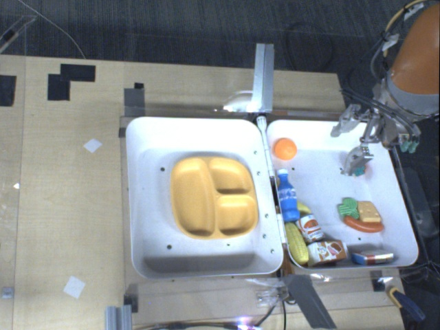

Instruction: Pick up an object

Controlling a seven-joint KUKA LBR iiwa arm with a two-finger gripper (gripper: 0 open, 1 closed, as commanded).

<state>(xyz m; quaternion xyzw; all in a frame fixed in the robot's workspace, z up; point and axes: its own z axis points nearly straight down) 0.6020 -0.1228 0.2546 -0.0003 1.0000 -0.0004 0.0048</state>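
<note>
Candidate objects all lie in the right bin (323, 177): an orange ball (284, 148) at its far-left corner, a blue bottle (286, 196) along its left wall, a toy corn cob (296, 243) and small cans (320, 243) at its near-left end, a toy sandwich (361, 215) toward its near-right. Clustering along the walls looks like settling after drops. The tool (357, 162) hangs over the bin's far-right part, nothing between its fingers; open or closed, cannot tell. The sandwich lies nearest, just nearward of it. The yellow divided tray (212, 196) sits in the left bin (148, 184).

Hand (357, 162) hovers over right bin (323, 184).
</note>
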